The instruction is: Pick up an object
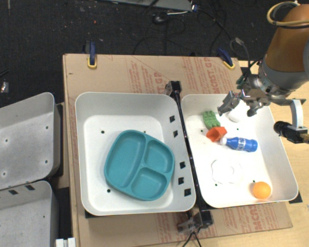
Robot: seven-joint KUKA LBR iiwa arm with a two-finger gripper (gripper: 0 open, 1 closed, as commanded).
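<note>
Objects for picking sit in the right bin [283, 161]: a green block [211, 119], an orange piece [216, 134] touching a blue-and-white bottle [240, 144], and an orange ball [261, 190] near the front corner. From my seat, the gripper [241, 105] hovers over the bin's far end with its fingers spread and nothing between them, just right of the green block. Height above the floor is hard to judge. Nothing is lifted yet; descent, closing and lifting all remain. A teal tray [139, 164] lies in the left bin [87, 138].

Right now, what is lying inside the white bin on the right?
The right bin holds a green block, an orange-red piece, a blue-and-white bottle and an orange ball. The end effector covers the far corner.
</note>
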